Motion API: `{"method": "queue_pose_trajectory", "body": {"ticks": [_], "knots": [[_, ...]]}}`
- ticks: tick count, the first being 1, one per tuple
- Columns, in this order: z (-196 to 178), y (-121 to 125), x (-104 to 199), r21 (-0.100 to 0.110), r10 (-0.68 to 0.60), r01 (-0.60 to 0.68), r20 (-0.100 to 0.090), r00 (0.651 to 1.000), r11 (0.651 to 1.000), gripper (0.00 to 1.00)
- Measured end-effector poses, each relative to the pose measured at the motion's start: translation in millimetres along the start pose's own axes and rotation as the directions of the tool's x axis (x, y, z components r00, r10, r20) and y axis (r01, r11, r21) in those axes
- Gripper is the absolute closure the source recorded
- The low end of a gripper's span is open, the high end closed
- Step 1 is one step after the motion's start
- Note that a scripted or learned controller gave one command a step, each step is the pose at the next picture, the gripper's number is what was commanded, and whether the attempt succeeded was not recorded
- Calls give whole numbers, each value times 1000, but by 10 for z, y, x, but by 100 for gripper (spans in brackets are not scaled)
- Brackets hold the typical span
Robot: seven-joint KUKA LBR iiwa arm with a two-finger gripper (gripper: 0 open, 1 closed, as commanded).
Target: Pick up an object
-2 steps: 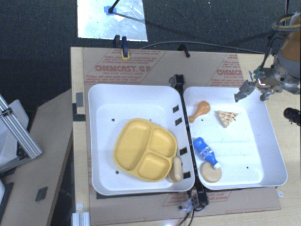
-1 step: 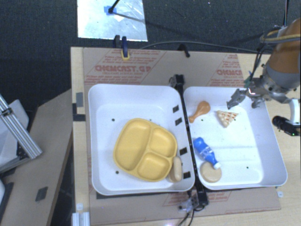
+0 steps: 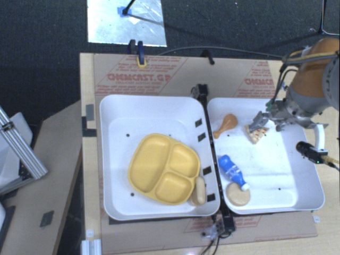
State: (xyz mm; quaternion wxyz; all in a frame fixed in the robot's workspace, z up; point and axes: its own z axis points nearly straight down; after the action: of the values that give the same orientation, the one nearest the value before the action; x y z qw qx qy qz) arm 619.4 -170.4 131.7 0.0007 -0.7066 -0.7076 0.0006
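Observation:
My gripper hangs over the upper middle of the right bin, reaching in from the right. Directly under it, and touching or nearly touching it, lies a small pale, ridged object. A tan drumstick lies to the gripper's left near the bin's divider. Lower in the same bin a blue bottle with a white cap rests at a slant. A round tan cookie sits just below the bottle.
The left bin holds a yellow divided tray, with a beige bread roll against its lower right corner. Black clips line the wall between the two bins. The right half of the right bin has open floor.

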Motion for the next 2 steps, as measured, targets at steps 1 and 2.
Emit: {"method": "queue_pose_trajectory", "body": {"ticks": [1, 2], "knots": [[498, 0, 7, 0, 0, 0, 0, 1000, 1000, 0], [355, 20, 1, -7, -1, 1, 2, 1000, 1000, 100]]}}
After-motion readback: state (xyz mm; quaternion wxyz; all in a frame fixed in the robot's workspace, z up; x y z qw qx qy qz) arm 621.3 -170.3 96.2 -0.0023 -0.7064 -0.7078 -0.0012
